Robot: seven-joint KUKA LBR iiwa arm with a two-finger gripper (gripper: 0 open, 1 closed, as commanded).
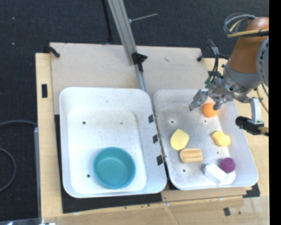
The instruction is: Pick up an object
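Tan board forms the bench (103, 67), on which two shallow white bins are set side by side, their inner rims nearly touching along the middle. Most of the left bin (84, 107) is bare floor, broken by a teal bowl (114, 167) that sits upright near its front edge. The right bin (178, 107) has open floor along its back and left side, while its front right part is crowded. The grey arm (246, 55) with its orange band is seen entering over the right bin's back right corner, and a slanted aluminium rail (124, 27) crosses the bench behind the bins. The gripper (207, 99) hangs low over the bin with its fingers spread apart, nothing pinched between them; an orange ball (209, 109) lies just beside and below the fingertips, close to the right rim. Nearer the front a yellow rounded piece (179, 139) and a tan block (191, 155) lie almost touching, a smaller yellow piece (221, 138) rests to their right, and a white block (214, 173) is pressed against a purple ball (227, 164) by the front right corner
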